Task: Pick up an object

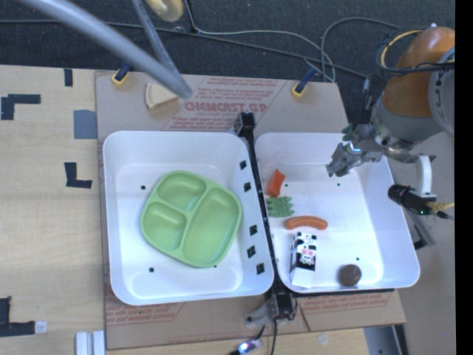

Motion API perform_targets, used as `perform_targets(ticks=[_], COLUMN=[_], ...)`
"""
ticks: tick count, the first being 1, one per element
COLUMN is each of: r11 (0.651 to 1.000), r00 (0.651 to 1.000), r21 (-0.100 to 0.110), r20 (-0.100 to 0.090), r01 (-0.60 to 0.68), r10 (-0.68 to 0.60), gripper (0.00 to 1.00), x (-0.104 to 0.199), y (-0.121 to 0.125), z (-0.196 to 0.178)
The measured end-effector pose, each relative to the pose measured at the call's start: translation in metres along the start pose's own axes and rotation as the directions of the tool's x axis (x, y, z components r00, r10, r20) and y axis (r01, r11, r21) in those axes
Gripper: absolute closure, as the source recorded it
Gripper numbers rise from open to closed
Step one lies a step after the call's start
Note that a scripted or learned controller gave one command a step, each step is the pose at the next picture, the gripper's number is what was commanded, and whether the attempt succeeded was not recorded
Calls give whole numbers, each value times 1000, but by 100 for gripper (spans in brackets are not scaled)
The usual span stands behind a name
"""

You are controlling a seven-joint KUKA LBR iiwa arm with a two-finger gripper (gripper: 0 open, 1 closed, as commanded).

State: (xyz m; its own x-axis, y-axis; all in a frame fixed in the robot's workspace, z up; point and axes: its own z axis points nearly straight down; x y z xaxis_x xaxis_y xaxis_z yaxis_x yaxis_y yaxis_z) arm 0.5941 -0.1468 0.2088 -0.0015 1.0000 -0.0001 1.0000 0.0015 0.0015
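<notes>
The arm (414,87) comes in from the right, grey with an orange band up top. Its tool (341,163) hangs over the right bin (384,220), near the bin's far right corner. The tool is small and dark in this view, and I cannot tell how far open it is. Nothing shows in its grip, and it looks clear of every toy. All the toys sit in the right bin, closer to its left wall. An orange carrot (276,183) lies tilted at the top of the group. Just below it is a green leafy piece (280,206). Below that lies a hot dog (306,222), pointing sideways. A little carton (304,251) with black and white spots sits just under the hot dog, almost touching it. A brown ball (349,274) rests near the bin's front right corner, a bit apart from the carton. The tool is well apart from all of them, up and to the right of the carrot. The left bin (118,198) touches the right bin along a black divider (255,198). It holds a green plate (192,218) with three parts. Both bins rest on brown cardboard (222,98) on the desk (44,220). A grey pole (96,28) crosses the top left corner.
</notes>
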Motion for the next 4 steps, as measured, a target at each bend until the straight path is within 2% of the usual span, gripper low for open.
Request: perform_targets(ticks=[1,3,4], r11=[1000,1000,1000], r00=[1000,1000,1000], r21=[3,3,6], r20=[-1,-2,-1], r01=[2,5,5], r10=[-2,-5,-5], gripper=[100,100,100], x=[40,141,197], y=[-15,-53,-75], z=[1,-23,-12])
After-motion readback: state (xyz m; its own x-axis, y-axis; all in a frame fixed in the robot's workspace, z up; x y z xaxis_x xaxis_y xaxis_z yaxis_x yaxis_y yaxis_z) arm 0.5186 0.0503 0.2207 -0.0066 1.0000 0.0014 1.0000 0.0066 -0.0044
